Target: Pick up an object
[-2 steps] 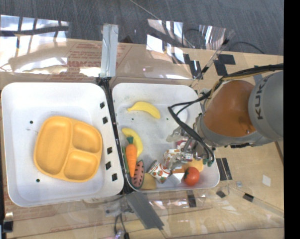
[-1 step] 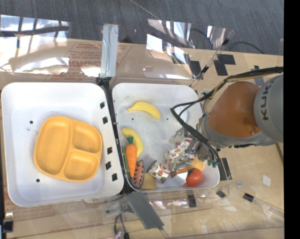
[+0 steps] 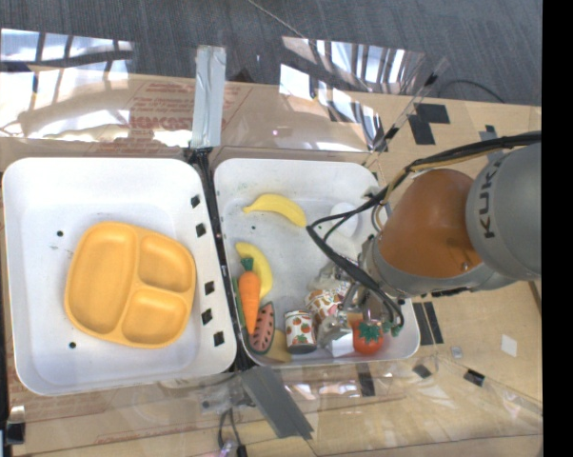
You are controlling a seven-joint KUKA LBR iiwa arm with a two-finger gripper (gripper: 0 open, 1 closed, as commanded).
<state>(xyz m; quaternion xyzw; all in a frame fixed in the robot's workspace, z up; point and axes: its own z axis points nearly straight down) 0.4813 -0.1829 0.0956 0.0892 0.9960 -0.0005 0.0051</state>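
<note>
1. Camera view, the layout: two white bins sit side by side. The left bin (image 3: 29, 284) holds a yellow divided tray (image 3: 129, 282). The right bin (image 3: 267, 174) holds the toys, most of them crowded along its near edge.

2. Camera view, the arm: it reaches in from the right, and its orange band (image 3: 427, 225) hangs over the right bin's right side. The gripper (image 3: 348, 307) is low in the near-right corner, among black cables. I cannot tell how far apart its fingers are or whether anything is between them; the wrist and clutter hide them.

3. Camera view, the likely target: the gripper sits over a tight cluster, a small printed can (image 3: 300, 329), a red tomato-like toy (image 3: 368, 337) and some white or silvery pieces I cannot identify. Which one it is after is unclear.

4. Handling, as a judgement: these look like light, hollow plastic toys, stiff and smooth. The round tomato may slip or roll out of a pinch; the can offers straighter sides to squeeze across. Packed neighbours may get nudged or block a finger.

5. Easier options: the banana (image 3: 277, 208) lies alone at the far side, best gripped across its middle. The carrot (image 3: 250, 298) lies beside a watermelon slice (image 3: 264, 327) near the divider.
</note>
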